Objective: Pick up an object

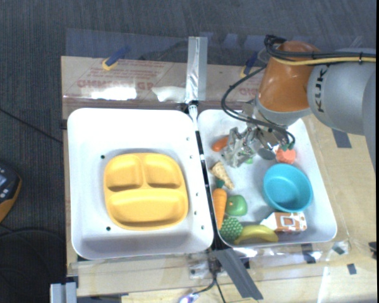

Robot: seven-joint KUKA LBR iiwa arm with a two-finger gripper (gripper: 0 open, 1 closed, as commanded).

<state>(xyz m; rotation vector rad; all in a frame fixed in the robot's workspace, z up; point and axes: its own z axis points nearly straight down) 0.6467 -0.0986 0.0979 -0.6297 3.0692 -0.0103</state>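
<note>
My gripper (239,151) hangs over the upper left part of the right bin (322,214), its metal fingers pointing down and left. A small red-orange piece (220,144) lies just left of the fingers. Below them sit a pale corn-like piece (222,175), an orange carrot (219,205), a green round fruit (237,205), a yellow banana (259,233) and a green berry-like piece (230,230). A blue bowl (287,187) is at the right, with an orange-red toy (287,156) above it and a small orange and white box (289,222) below it.
The left bin (88,131) holds a yellow divided plate (145,190). A metal divider strip (196,68) runs between the bins at the back. The arm's orange band (287,84) looms over the right bin's far edge.
</note>
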